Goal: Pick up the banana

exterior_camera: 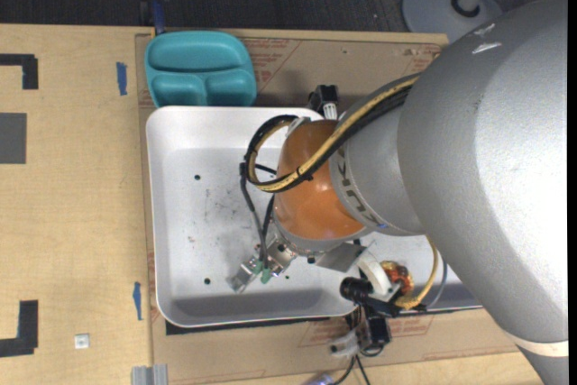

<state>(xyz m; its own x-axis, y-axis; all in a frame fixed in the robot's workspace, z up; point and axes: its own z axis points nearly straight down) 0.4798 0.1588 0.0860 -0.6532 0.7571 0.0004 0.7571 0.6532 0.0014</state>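
Note:
My gripper (243,276) hangs low over the front middle of the left white bin (185,194), close to its floor. Its tip is small and grey with a green part beside it. Nothing shows in its grasp. The big grey arm with its orange band (311,189) reaches in from the right and hides the right part of this bin and most of the bin beside it.
A teal two-hollow tray (200,69) stands on the bench just behind the left bin. Black and yellow cables (266,167) loop off the wrist over the bin. The bin floor shows faint dark scuffs (216,207). Brown cardboard covers the bench to the left.

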